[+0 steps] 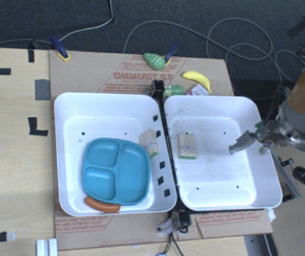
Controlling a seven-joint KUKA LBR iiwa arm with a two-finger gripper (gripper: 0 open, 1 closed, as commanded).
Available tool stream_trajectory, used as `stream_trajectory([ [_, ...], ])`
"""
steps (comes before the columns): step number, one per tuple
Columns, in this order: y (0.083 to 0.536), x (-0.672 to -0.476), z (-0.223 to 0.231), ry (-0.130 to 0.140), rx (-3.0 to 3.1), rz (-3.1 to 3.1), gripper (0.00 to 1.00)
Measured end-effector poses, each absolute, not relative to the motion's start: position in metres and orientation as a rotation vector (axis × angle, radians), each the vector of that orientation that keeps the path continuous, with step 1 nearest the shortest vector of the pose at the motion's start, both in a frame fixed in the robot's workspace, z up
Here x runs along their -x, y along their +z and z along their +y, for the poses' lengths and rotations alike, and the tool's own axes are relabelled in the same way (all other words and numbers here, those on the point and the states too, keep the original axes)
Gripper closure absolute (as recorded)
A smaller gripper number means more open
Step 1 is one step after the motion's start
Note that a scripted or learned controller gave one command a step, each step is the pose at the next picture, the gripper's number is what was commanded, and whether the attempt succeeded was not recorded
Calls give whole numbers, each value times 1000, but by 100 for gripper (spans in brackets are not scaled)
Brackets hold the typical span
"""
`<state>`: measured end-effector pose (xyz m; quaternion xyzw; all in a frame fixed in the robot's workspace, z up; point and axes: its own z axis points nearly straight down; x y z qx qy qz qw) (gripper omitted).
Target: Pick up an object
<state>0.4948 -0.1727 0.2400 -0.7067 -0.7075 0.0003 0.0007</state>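
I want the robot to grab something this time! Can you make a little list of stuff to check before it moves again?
1. Something to grab in the right bin: ok, a sponge lies flat near its left wall.
2. Space around the sponge: ok, nothing touches it.
3. Claw over the sponge: not ok, it sits off toward the bin's right side.
4. Claw free of cargo: ok, nothing shows at its tip.
5. Claw open wide enough: cannot tell.
6. Other choices: ok, the left bin has a second sponge, a blue divided plate and a toy hot dog.
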Motion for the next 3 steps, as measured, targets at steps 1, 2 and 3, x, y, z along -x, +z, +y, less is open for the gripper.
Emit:
stream_trajectory([
  [1, 110, -580, -175, 5, 2216, -2219, 0],
  [2, 132, -483, -225, 3, 2224, -2219, 0],
  [3, 87, -561, -183, -6, 2222, -2228, 0],
])
